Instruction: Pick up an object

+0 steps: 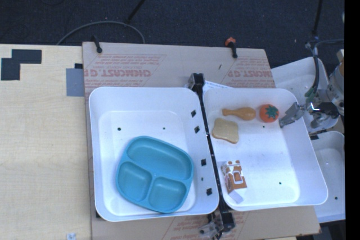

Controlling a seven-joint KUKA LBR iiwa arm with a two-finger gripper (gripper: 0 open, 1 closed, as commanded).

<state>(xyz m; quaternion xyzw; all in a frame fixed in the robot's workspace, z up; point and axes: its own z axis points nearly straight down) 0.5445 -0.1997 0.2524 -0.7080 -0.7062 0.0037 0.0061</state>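
The end effector (pixel 296 113) hung at the right bin's (pixel 292 188) rim, its grip state impossible to tell — the tomato (pixel 269 113) just beside it might roll away if nudged.

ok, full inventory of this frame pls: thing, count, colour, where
bins: 2, white, side by side on the bench
divided plate: 1, blue, three compartments, in the left bin, toward its near side
toy drumstick: 1, tan, right bin, far side
toy tomato: 1, orange-red with green top, right bin, just right of the drumstick
toy toast slice: 1, beige, right bin, just nearer than the drumstick
small packet: 1, white with brown-orange print, right bin, near-left part
clamps: 2, one with orange tip, one black, on the far edge of the cardboard sheet
cardboard sheet: 1, brown with red print, under the bins
tool: 1, grey metal, at the right bin's far right rim, right of the tomato; finger state unclear
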